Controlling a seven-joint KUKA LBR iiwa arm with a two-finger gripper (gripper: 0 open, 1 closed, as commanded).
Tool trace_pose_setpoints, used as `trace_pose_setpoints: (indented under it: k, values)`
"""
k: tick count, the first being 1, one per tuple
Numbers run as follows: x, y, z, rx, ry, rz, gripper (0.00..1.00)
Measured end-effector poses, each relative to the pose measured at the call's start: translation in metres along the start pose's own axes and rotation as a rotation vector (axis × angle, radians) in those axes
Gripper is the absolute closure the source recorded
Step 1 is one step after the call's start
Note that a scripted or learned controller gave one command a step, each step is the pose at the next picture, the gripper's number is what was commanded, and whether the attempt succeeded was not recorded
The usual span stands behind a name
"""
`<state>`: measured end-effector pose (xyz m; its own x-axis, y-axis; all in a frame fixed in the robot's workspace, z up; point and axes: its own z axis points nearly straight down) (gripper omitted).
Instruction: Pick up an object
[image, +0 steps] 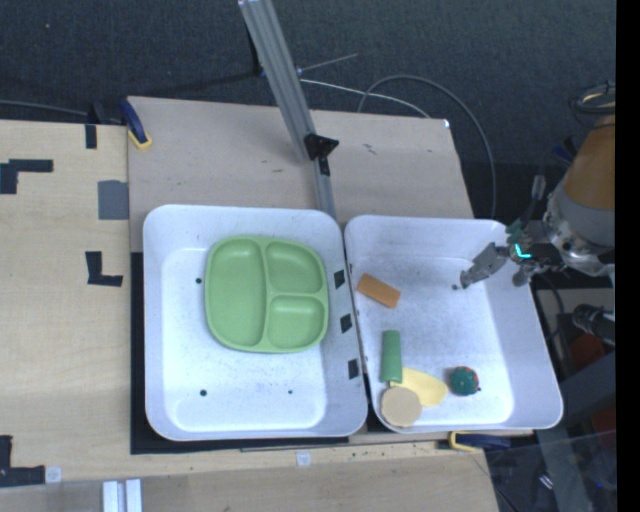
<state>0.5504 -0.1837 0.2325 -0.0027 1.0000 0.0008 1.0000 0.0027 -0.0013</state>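
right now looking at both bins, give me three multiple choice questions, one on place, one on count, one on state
1. Where is the green divided plate?
A. left bin
B. right bin
C. on the bench

2. How many loose objects lie in the right bin?
A. two
B. five
C. eight

3. How is the end effector placed?
A. above the right bin's upper right area
B. inside the plate
C. pressing on the orange block

Answers:
1 A, it fills the left bin's upper half.
2 B, orange block, green cylinder, yellow piece, tan disc, teal-red ball.
3 A, apart from every object.

Metal pole (290, 90) slanting over bench (400, 160); blue-yellow clamp (135, 125) at bench corner; cables (430, 100) behind
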Motion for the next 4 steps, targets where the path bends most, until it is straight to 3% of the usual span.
trace_pose_setpoints:
  k: [1,3,4]
  values:
    - [0.002,-0.003,0.064,0.007,0.001,0.001,0.0]
    - [0.004,-0.003,0.145,0.0,-0.003,0.001,0.0]
    - [0.005,-0.002,0.133,0.0,-0.001,0.0,1.0]
